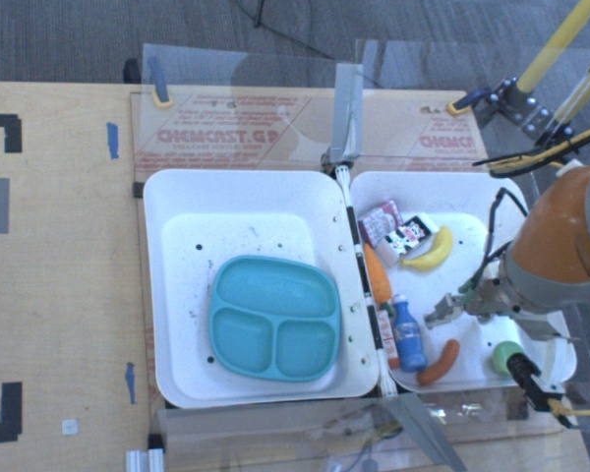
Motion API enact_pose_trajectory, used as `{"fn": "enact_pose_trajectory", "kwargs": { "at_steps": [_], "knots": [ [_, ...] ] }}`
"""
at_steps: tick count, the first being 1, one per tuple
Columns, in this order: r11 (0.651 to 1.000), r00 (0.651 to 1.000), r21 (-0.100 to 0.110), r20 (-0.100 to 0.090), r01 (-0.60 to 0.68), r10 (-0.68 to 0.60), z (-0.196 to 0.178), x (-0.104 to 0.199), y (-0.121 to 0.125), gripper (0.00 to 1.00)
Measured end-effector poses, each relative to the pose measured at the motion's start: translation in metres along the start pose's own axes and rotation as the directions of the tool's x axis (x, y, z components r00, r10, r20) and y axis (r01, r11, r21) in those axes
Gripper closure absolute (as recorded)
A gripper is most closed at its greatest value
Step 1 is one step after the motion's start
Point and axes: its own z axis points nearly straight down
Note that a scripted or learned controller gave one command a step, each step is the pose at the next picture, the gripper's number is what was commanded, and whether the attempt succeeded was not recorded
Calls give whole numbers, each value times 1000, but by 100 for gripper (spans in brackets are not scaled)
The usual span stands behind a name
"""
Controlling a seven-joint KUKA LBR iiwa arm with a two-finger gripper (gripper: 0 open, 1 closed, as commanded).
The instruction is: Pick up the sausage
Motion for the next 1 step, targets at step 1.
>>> {"fn": "enact_pose_trajectory", "kwargs": {
  "at_steps": [1],
  "knots": [
    [999,999,5,-8,44,-44,11,-33,-3,0]
  ]
}}
